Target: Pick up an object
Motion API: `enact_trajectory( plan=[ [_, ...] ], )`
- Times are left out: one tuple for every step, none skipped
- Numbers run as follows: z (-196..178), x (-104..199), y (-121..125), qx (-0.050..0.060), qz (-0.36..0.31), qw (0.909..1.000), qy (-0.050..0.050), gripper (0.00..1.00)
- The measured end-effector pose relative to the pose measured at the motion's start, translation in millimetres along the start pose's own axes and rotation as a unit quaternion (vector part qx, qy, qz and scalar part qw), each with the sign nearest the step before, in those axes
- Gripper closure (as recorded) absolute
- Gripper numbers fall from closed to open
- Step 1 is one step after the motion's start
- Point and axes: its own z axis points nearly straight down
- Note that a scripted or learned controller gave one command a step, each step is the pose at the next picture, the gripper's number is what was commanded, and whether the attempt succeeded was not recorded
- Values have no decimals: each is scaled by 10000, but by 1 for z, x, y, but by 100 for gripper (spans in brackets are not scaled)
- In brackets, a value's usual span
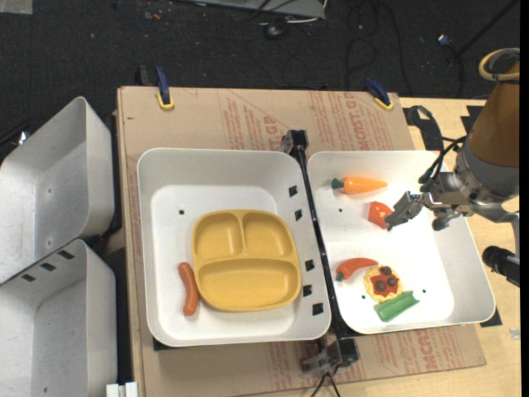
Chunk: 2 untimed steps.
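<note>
Task status: pick not yet made.

End effector (pixel 407 211): over the right bin (pixel 438 165), in its upper half, reaching in from the right. Dark fingers angled down and left, tips just beside a small red piece (pixel 378 213). Finger spread: cannot tell from this angle. Nothing visibly between the fingers.

Nearest candidate: the red piece, lying on the bin floor near the bin's middle, below an orange carrot (pixel 362 185). Judged to be a light, rigid plastic toy with a smooth, somewhat slippery skin. Recommended hold: across the narrowest width, fingers low and close to the floor, closing squarely to avoid squeezing it out sideways.

Other contents of the right bin: a red pepper (pixel 356 265), a small pizza slice (pixel 383 282) and a green piece (pixel 397 305), grouped near the front edge, well apart from the end effector.

Left bin (pixel 157 222): a yellow divided plate (pixel 245 260), with a sausage (pixel 189 288) just beside its left rim. Plate judged flat and broad, a poor candidate for a two-finger hold.

Both bins resting on the worktop (pixel 240 114).
</note>
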Motion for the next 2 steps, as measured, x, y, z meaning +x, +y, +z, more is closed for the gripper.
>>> enact_trajectory(
  plan=[
    [-5,0,2,-53,-11,10000,-9,0],
    [59,-1,-2,-20,5,10000,-2,0]
  ],
)
